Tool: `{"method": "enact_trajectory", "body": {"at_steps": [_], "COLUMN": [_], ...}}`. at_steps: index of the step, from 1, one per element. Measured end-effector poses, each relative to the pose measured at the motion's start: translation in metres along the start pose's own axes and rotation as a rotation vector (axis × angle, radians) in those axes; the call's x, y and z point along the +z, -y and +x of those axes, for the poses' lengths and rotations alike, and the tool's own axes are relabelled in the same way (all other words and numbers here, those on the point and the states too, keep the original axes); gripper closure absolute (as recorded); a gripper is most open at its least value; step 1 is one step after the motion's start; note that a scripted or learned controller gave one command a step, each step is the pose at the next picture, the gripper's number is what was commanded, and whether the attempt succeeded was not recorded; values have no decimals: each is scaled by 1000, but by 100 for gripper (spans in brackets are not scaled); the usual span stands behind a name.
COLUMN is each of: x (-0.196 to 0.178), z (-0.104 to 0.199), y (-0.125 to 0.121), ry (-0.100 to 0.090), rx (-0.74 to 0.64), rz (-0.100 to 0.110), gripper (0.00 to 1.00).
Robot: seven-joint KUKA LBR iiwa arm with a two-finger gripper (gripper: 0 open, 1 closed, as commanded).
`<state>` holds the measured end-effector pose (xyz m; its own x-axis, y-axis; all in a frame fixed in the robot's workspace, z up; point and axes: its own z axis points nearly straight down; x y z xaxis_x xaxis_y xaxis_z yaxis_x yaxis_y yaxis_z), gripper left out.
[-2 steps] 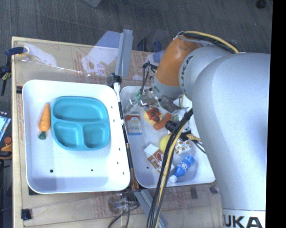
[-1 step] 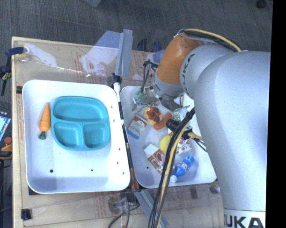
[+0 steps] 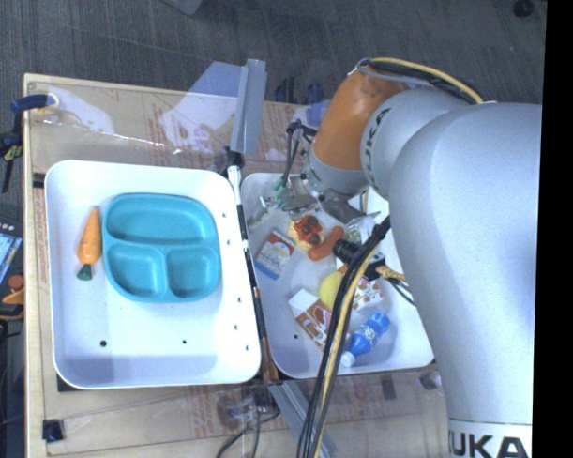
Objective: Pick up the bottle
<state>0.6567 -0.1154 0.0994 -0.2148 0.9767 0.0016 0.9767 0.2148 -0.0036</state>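
The bottle (image 3: 365, 336), clear with a blue cap, lies on its side near the front of the right bin (image 3: 296, 365), just beside a yellow thing (image 3: 329, 287). The arm (image 3: 437, 210) reaches over the bin's back corner; honestly can't tell how the jaws stand. The carrot (image 3: 89, 239) sits beside the teal tray (image 3: 164, 244) in the left bin (image 3: 132, 363).

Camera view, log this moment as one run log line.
arm: over right bin | bottle: lying in right bin, ungrasped | left bin: blue tray, carrot

Right bin (image 3: 291, 364) crowded, arm (image 3: 455, 229) overhanging; left bin (image 3: 122, 358) open around blue tray (image 3: 164, 245)
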Motion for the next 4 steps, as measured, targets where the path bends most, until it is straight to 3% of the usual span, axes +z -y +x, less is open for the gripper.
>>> {"method": "enact_trajectory", "body": {"at_steps": [1, 2, 3, 4], "x": [-9, -9, -16, 9], "z": [1, 1, 7, 5], "y": [0, 0, 72, 35], "ry": [0, 0, 0, 1], "rx": [-4, -4, -14, -32], "rz": [0, 0, 1, 0], "gripper": [100, 0, 0, 0]}}
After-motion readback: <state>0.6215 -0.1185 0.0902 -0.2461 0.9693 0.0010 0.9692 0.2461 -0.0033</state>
